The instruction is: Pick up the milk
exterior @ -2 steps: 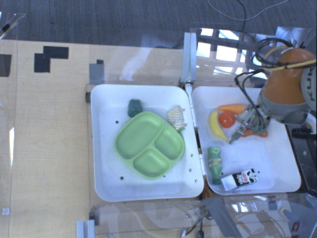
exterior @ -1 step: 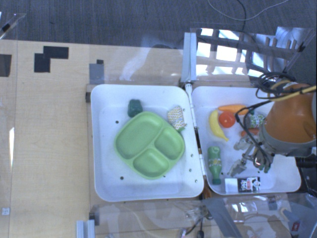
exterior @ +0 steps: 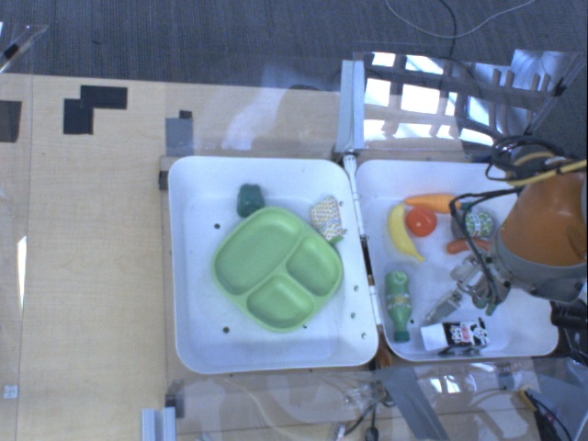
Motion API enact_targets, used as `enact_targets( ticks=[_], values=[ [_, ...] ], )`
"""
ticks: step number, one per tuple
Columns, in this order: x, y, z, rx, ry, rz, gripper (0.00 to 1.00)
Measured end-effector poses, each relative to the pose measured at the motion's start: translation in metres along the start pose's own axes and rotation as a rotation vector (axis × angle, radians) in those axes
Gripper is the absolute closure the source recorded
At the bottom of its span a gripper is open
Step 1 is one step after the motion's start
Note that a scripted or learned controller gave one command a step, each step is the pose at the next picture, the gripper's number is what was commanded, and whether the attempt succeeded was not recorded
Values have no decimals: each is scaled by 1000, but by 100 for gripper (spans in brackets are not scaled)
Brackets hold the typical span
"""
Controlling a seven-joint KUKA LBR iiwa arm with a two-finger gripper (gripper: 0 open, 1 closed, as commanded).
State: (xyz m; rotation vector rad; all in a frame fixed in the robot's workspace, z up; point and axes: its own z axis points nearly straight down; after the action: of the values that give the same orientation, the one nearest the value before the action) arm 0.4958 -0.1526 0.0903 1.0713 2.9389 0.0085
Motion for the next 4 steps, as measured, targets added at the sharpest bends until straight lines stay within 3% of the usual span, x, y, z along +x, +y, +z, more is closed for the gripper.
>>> enact_targets(
  ticks=[1, 2, 3, 4],
  values=[
    [-43, 56, 1, 1, -3, 70, 0],
    [-63, 85, -28, 5, 3, -90, 0],
    [-36, 12, -36, 7, 5, 158, 0],
    [-57, 69, -23, 5, 4, 29, 0]
  ],
)
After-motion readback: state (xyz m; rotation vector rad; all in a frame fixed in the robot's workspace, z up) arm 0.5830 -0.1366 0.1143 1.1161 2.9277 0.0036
